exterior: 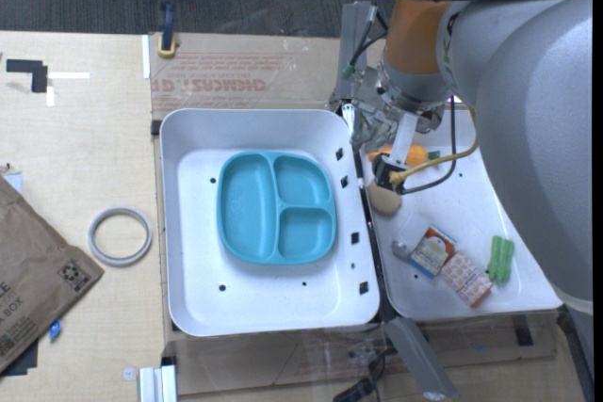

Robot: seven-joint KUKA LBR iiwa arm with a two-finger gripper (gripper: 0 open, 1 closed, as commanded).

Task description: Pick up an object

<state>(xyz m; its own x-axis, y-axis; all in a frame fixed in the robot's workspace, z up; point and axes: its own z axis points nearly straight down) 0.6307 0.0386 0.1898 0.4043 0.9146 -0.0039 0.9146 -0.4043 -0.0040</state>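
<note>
My gripper (373, 135) hangs low over the far left corner of the right bin (528, 289), close to the wall shared with the left bin; the wrist hides its tip. Just in front of it lies a tan rounded object (382, 198). A bit of orange (380, 153) shows beside the gripper, and I cannot tell what it is. Nearer the front of the right bin lie a small printed packet (432, 251), a pink patterned packet (467, 279) and a green object (500, 259). None of these touches the gripper.
A teal divided plate (277, 206) lies in the middle of the left bin (188, 297). Outside the bins, a roll of tape (120, 234) and a brown cardboard box (33, 273) lie on the bench to the left. The grey arm covers the right bin's far right part.
</note>
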